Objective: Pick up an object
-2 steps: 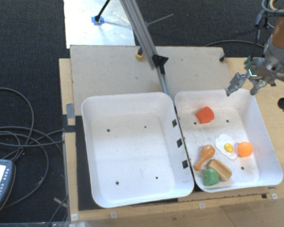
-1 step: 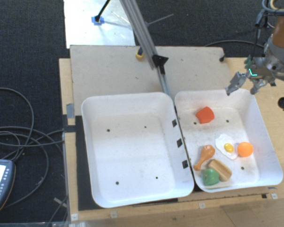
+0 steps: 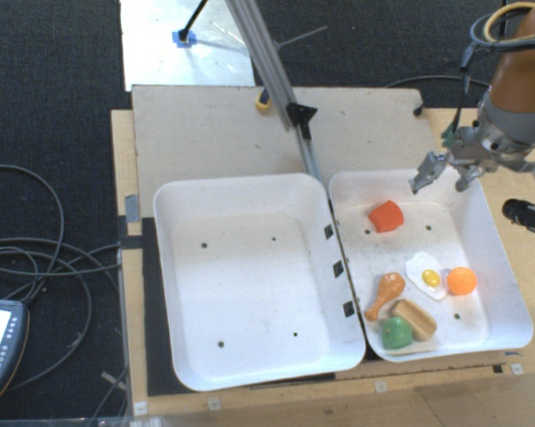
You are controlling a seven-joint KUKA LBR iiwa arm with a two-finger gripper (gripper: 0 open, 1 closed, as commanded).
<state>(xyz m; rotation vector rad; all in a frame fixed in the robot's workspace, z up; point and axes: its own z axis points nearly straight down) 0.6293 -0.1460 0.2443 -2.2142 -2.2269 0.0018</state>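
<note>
Over far rim of right white bin [image 3: 494,242]: grey two-finger gripper [image 3: 445,176], fingers spread apart, nothing between them. Below it, in bin's far part, red-orange blocky toy [image 3: 386,216], matte, rounded corners. Nearer front: fried-egg toy [image 3: 428,276], orange ball [image 3: 462,281], drumstick [image 3: 384,296], bread roll [image 3: 415,318], green lump [image 3: 397,333]. Left white bin [image 3: 178,283] alongside.

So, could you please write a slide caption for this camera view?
Open gripper above the right bin's far edge; toy foods inside include a red block and an orange ball.
</note>
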